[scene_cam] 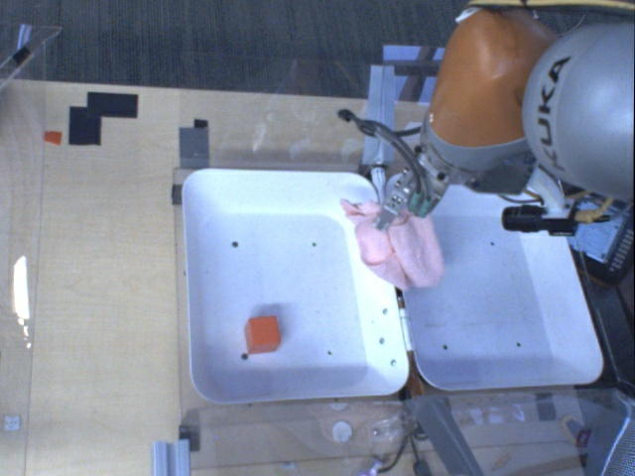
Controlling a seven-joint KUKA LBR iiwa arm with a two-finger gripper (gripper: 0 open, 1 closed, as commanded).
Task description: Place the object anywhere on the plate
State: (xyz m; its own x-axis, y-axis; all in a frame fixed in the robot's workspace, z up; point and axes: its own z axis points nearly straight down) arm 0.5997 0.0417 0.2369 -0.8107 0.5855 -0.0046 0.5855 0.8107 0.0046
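Hanging from the gripper (400, 204) is a pink cloth (402, 246), its upper end pinched between the two fingers, which are pressed in on the fabric. The cloth droops in a soft, crumpled fold, with its long axis running from the gripper down and slightly toward the right of the view; its lower, broader end points toward the near edge of the bench. A small flap of it sticks out to the left at the top, just beside the fingers.

Taking the seam between the two bins as the landmark, the cloth sits right over it: its left part lies above the right rim of the left bin (278, 286), and its right part lies above the left side of the right bin (506, 305). Whether its lower end touches either bin cannot be told from this slant.

Behind the gripper rises the arm (556, 87), with its orange band (486, 67) directly above the wrist and the grey body over the far part of the right bin.

Well to the left of the seam, in the near left part of the left bin, rests one orange block (263, 334), apart from the cloth.

By count: one cloth, one block, two white bins, one arm. The bench (99, 296) of pale wood spreads to the left of the left bin.
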